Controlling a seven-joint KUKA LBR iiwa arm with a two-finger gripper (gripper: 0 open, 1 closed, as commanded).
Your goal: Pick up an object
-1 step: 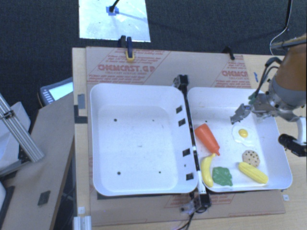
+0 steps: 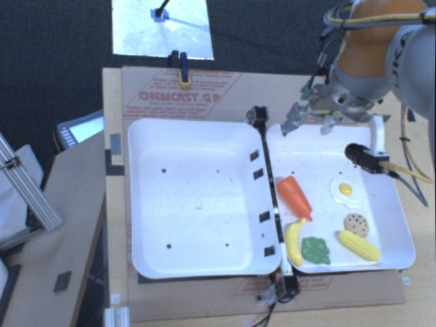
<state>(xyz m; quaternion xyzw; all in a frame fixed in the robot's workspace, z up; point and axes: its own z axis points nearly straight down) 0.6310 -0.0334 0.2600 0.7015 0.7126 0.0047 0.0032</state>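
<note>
Orange carrot (image 2: pixel 294 195) looks like the easiest grab to me, lying on its side at the left edge of the right bin (image 2: pixel 392 206), right next to the divider where the two bins meet. Rest of the toy food is bunched at the near end of that same bin: a banana (image 2: pixel 293 241) just below the carrot, something green and leafy (image 2: pixel 315 250) touching the banana, a cookie (image 2: pixel 355 224), a corn cob (image 2: pixel 359 245) by the near right corner, and a fried egg (image 2: pixel 343 190) more toward the middle. Left bin (image 2: pixel 197 196) doesn't matter for this. The claw (image 2: pixel 310 118) is hanging over the far rim of the right bin, well apart from all the food, with nothing between its fingers; they look spread apart to me, but it's small in the view, so take that loosely. So I'd call this the approach step, nothing grabbed yet. To do it well, I'd come toward the near side, line the fingers across the carrot's narrow width instead of along it, and drop straight down. Watch the bin wall on the left, since a finger could catch there. The cookie and egg are flat, so probably worse picks.
</note>
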